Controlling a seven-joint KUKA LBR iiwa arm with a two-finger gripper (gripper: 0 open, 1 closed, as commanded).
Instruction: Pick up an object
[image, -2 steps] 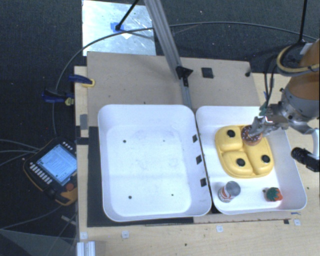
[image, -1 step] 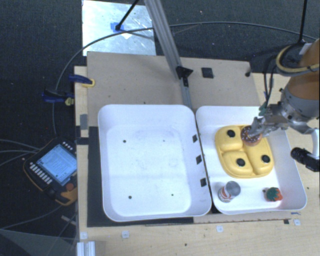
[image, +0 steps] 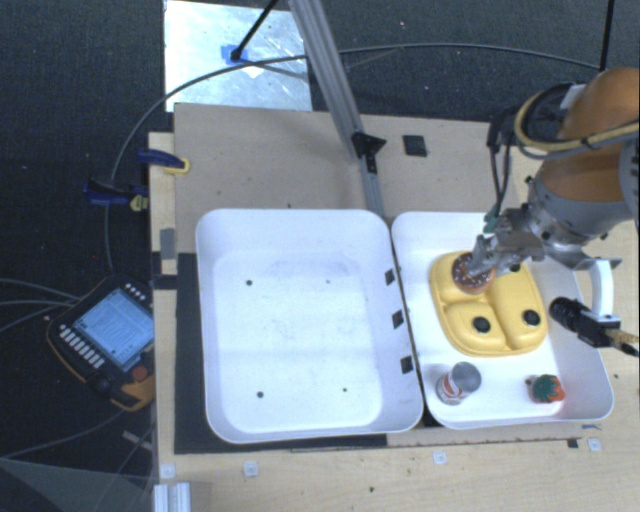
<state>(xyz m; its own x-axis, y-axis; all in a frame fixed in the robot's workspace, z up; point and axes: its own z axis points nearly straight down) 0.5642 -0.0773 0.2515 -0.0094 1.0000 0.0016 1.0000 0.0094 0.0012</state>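
Dark carpet surrounds your bench (image: 280, 170), a tan board bearing two white bins side by side; take the yellow toy (image: 492, 312) in the right bin (image: 600, 400) as your landmark for everything else.

Your gripper (image: 484, 262) sits over the toy's upper left corner, directly above a small round brown-and-pink object (image: 467, 274) that rests on that corner of the yellow surface. So the nearest thing to pick lies straight beneath the tool tip, not off to a side; judging from this, the coming move is a short drop, not a sideways reach. Whether the tool is spread or pressed together you cannot tell from this slant, since the wrist body covers it.

The yellow toy is a broad, rounded, glossy moulding with two dark buttons on its lower half. Its long axis runs from the upper left, under the gripper, toward the lower right. It looks too wide and smooth for an easy pinch across its body.

Below the toy, near the bin's front wall, stand a small grey-and-red cup-like piece (image: 458, 382) and, to its right, a green-and-orange item (image: 544, 388). Left of the toy lies the left bin (image: 215, 330), and well beyond that a teach pendant (image: 105, 335) on the floor.
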